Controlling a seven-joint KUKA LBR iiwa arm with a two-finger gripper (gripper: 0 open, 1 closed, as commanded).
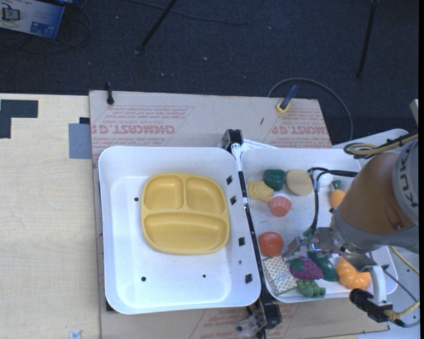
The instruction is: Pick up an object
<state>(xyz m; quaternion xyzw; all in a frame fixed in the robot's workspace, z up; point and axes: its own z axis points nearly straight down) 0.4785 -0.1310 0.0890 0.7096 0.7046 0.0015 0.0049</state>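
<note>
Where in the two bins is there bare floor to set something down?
Left bin: bare white floor on every side of the yellow tray, widest below it. Right bin: crowded with toy food, the tomato and grapes by the gripper; small gaps at most.

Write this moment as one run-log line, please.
arm: over right bin | claw: low beside purple toy | left bin: yellow tray

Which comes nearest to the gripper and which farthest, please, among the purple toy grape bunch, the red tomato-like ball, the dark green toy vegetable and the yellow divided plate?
1. Purple toy grape bunch, just below the gripper in the right bin.
2. Red tomato-like ball, to the gripper's left in that bin.
3. Dark green toy vegetable, at the bin's far end.
4. Yellow divided plate, in the left bin.
</note>
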